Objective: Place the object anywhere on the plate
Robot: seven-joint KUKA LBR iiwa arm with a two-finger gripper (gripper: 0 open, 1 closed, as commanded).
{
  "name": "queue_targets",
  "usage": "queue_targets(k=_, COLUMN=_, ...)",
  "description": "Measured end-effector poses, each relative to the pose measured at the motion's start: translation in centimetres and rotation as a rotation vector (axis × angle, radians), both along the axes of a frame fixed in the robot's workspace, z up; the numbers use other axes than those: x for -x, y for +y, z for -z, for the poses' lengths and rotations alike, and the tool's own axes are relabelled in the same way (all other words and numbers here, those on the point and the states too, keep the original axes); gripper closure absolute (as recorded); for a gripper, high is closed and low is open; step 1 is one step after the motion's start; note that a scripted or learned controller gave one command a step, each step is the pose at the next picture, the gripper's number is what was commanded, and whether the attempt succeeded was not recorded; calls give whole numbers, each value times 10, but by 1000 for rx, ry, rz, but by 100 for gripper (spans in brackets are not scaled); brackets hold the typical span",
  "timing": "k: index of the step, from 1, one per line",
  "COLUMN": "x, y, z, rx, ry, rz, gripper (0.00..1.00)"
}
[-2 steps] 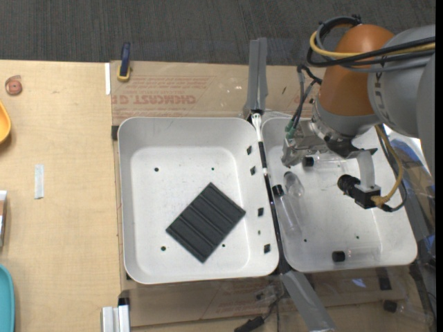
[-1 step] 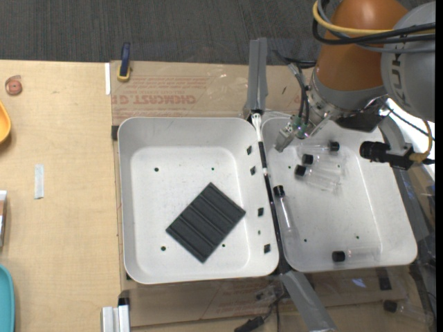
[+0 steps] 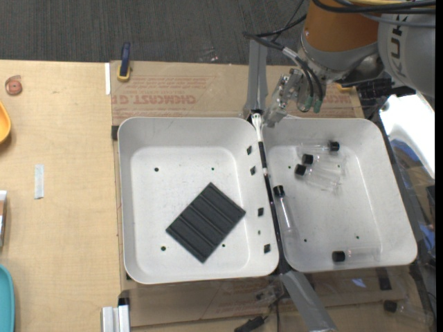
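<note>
Hovering over the back rim of the right bin [image 3: 387, 185], close to the seam shared with the left bin [image 3: 131, 206]: end effector [image 3: 287, 101], hung below the orange band [image 3: 342, 19] of the arm, raised clear of everything in either bin. Cannot tell whether open or closed from this angle, nor whether anything is carried; too small and too cluttered with cables to judge. Lying flat and skewed on the floor of the left bin, toward its front: plate [image 3: 206, 222], dark and ribbed, bare on top. Resting in the right bin, near its back half: cluster of clear vials [image 3: 320, 168] with black caps, touching or nearly touching one another. Lying along the dividing wall, just inside the right bin: lone vial [image 3: 281, 205]. Sitting near the front rim of the same bin, well apart from the rest: small black-capped piece [image 3: 338, 256]. Judged from this layout: nothing delivered yet, so likely the approach to a pick, early in the task. Next, probably: choosing one vial, lowering straight onto it, closing across its narrow body rather than its length, then lifting over the divider and across to the plate. Risk worth noting: smooth round plastic, prone to rolling or slipping aside, and crowded neighbours easily nudged.
</note>
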State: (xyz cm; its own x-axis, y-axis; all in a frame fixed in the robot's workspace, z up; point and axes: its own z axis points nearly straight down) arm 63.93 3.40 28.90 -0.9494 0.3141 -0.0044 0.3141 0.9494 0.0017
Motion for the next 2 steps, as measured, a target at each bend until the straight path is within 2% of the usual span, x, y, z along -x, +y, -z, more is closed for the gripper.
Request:
queue_targets(k=1, x=42, y=83, z=11, rx=0, ry=4, rz=-194, gripper=100)
queue_targets(k=2, x=90, y=42, z=-16, rx=1, ry=2, rz=-542, gripper=100)
